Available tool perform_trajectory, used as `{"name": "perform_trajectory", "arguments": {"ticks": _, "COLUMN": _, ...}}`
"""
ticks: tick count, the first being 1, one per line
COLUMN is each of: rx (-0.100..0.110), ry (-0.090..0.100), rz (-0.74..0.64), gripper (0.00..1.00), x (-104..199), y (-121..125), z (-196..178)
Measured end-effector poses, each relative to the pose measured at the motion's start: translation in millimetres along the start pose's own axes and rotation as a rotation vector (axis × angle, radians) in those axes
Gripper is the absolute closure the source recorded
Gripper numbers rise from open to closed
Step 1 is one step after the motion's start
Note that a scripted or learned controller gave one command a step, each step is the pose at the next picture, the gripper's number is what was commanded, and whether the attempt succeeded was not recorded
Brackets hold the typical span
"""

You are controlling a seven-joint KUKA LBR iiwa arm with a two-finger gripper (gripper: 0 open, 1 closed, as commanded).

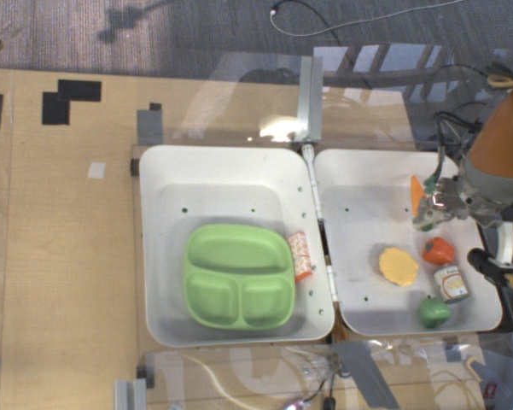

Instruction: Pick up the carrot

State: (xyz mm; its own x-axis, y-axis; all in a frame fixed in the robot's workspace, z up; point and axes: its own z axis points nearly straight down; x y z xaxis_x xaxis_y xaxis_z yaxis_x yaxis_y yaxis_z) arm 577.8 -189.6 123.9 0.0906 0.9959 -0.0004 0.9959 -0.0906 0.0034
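Orange and narrow, the carrot (416,192) lies in the right bin (358,229) near its far right corner, standing roughly end-on toward the far wall. The tool (429,216) sits just beside it, at its near end and seemingly touching it; whether the tool is open, closed or gripping cannot be told from this slanted overhead look. The arm (499,156) reaches in over the right rim, likely because that is the shortest way to the carrot. Toward the near right corner crowd a red pepper-like piece (439,250), a yellow round piece (398,266), a small can (450,283) and a green piece (434,312), so open room lies leftward. In the left bin (166,229) rest a green divided tray (238,275) and a small packet (300,254), well apart, on the wooden worktop (60,254).
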Motion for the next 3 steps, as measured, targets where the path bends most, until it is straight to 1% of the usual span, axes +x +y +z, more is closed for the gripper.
{"name": "perform_trajectory", "arguments": {"ticks": 1, "rx": 0.009, "ry": -0.002, "rz": -0.277, "gripper": 1.0, "x": 39, "y": 18, "z": 36}}
{"name": "perform_trajectory", "arguments": {"ticks": 2, "rx": -0.004, "ry": 0.001, "rz": -0.233, "gripper": 1.0, "x": 141, "y": 23, "z": -87}}
{"name": "perform_trajectory", "arguments": {"ticks": 3, "rx": 0.0, "ry": 0.001, "rz": -0.07, "gripper": 1.0, "x": 152, "y": -11, "z": -61}}
